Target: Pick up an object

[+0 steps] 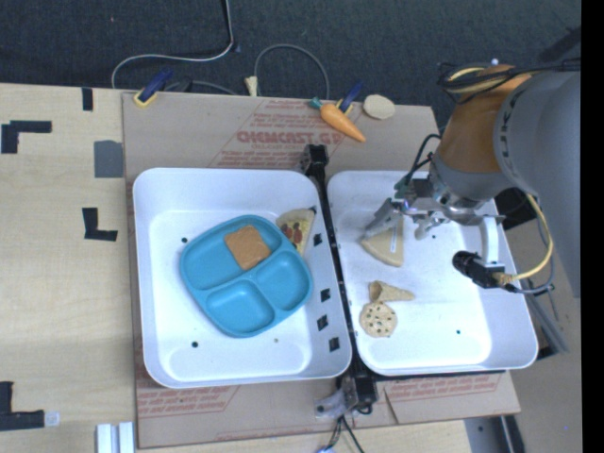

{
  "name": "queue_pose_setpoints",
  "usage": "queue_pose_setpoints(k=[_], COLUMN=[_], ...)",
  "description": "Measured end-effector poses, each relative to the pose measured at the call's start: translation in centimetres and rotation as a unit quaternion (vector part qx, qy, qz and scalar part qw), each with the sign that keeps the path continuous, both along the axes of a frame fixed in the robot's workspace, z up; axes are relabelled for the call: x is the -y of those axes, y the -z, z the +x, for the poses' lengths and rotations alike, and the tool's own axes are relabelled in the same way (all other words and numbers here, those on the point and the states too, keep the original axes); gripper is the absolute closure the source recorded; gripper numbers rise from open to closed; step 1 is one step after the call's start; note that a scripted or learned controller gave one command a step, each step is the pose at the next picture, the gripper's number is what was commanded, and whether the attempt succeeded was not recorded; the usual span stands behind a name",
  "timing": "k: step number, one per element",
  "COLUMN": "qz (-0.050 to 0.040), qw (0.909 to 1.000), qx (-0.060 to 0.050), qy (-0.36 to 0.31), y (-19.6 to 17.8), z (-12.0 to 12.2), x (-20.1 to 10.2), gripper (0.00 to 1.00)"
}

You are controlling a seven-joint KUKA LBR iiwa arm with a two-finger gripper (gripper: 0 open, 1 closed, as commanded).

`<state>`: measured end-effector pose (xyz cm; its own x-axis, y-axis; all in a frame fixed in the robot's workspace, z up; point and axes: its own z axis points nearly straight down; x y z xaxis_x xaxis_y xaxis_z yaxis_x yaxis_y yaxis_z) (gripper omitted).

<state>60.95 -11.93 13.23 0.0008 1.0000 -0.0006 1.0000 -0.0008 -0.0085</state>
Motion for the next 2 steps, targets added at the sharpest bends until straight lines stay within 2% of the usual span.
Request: queue_pose_setpoints(k=[1,2], qz=[-0.0008,-0.0006], qw=[1.0,1.0], qx=[0.004,0.006], qy=[-0.002,-0.001], y=[5.0,3.6], z=[1.0,1.1], x=[0.0,0.0], gripper=[0.0,1.0])
